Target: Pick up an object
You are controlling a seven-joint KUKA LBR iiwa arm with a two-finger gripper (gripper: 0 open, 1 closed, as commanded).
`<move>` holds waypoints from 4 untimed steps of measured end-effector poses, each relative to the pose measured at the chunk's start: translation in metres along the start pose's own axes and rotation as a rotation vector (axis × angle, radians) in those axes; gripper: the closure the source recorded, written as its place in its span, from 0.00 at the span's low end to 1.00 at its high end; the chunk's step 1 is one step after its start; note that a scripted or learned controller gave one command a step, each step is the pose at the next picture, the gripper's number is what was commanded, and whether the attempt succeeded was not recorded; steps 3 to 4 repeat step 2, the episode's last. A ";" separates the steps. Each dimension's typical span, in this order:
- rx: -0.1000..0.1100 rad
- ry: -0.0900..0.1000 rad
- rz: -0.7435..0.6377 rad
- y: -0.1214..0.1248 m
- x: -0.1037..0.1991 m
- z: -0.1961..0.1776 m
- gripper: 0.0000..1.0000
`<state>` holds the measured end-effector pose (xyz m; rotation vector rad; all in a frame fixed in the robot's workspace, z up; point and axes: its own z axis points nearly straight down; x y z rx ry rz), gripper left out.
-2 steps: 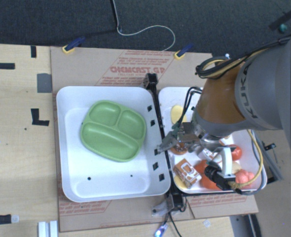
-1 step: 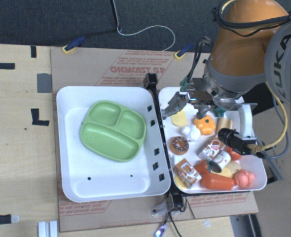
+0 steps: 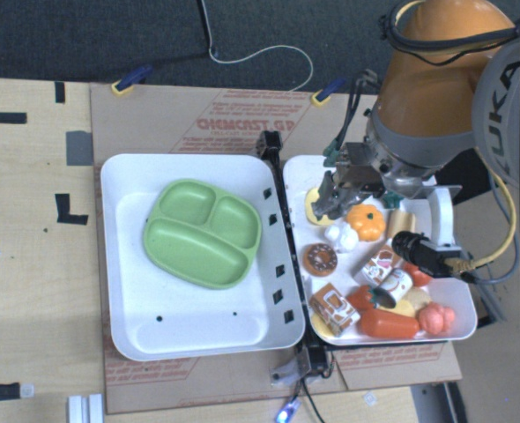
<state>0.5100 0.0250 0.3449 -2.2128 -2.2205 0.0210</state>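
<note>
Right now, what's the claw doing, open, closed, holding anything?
Claw: low over the right bin, at its far left corner beside the orange toy pumpkin. Open or closed cannot be told; nothing visibly held.

I count two white bins: the left bin (image 3: 119,263) and the right bin (image 3: 461,324). The left one holds one green plate (image 3: 203,233). In the right I make out one small pumpkin (image 3: 367,223), one doughnut (image 3: 319,259), one can (image 3: 385,270) and one red pepper (image 3: 385,324); the rest is too jumbled to count.
</note>
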 end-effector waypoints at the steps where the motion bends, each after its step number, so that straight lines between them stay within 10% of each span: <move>1: -0.013 0.005 -0.006 -0.027 0.057 -0.063 1.00; 4: -0.002 -0.002 0.000 -0.025 0.054 -0.067 1.00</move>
